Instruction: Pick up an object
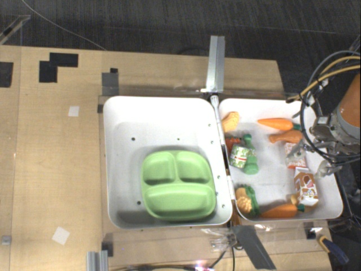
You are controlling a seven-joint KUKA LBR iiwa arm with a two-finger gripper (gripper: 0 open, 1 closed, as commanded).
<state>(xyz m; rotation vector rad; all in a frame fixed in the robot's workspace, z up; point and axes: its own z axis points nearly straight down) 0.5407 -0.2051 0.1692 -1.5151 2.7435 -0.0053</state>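
The right bin [271, 176] holds several toy foods. A yellow bread piece [230, 119] lies at its back left, and two orange carrots [276, 123] [286, 136] lie near its back edge. A green packet [243, 157] with a red item beside it sits at the left. A small brown-and-white carton [306, 188] is at the right, with another carrot [279, 210] along the front wall and a bread-and-green piece [246, 200] at the front left. My gripper [309, 148] hangs low over the bin's right side, just above the carton and right of the second carrot, half hidden by cables.
The left bin [124, 123] carries a green three-compartment tray [178, 184] toward its front. A metal divider post [216, 66] stands at the back between the bins. The arm's cables [324, 81] loop over the right bin's back right corner.
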